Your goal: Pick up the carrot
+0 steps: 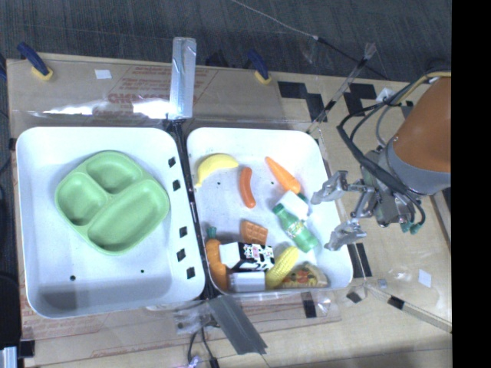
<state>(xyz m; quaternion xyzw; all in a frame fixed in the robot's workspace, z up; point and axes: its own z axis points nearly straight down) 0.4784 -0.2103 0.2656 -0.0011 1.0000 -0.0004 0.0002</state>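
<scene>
The carrot (283,175) is orange and tapered, lying at a slant in the upper right part of the right bin (230,138). My gripper (335,212) hovers over the bin's right rim, to the right of and below the carrot, apart from it. Its two fingers stand spread wide, open, with nothing between them. A green and white bottle (295,224) lies between the carrot and the gripper.
The right bin also holds a banana (215,164), a red sausage (246,186), a waffle piece (254,231), a black and white carton (249,257), a corn cob (282,262) and other food. A green divided plate (112,199) lies in the left bin (38,282).
</scene>
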